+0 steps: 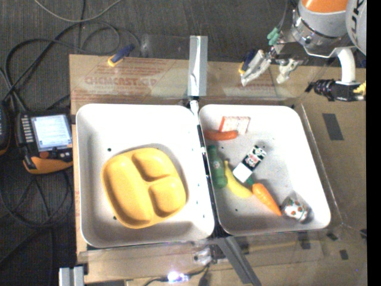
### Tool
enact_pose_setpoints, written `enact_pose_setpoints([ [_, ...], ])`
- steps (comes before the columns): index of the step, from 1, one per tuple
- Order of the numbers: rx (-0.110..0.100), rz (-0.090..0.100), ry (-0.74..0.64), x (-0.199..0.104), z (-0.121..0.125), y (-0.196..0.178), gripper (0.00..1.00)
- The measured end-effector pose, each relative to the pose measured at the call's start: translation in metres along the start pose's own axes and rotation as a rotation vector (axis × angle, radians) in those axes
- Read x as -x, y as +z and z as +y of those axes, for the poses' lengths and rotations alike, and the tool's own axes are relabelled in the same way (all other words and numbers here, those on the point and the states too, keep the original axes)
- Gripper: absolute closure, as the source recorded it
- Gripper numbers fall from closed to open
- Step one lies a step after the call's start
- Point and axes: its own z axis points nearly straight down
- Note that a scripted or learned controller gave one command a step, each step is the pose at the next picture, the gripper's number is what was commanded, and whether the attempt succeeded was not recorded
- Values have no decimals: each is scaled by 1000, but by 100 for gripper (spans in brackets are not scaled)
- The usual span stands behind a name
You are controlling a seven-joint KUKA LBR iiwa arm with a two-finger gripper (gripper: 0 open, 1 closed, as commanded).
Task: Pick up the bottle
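Right bin (309, 159), bottle (215, 167) half-hidden

My bench (137, 79) is brown board. Two white bins sit on it side by side, touching: the left bin (89, 159) and the right bin (309, 159). A blue-yellow tool (121, 54) lies near its far edge.

The cardboard sheet (119, 79) bears faint red lettering, not clearly readable.

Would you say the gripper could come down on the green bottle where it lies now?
Probably, though tightly: the gripper hovers above, but the green bottle lies against the right bin's left wall, with the banana beside it.
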Motion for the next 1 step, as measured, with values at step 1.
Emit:
enact_pose_setpoints([
  [1,-2,2,-112,-76,19,99,0],
])
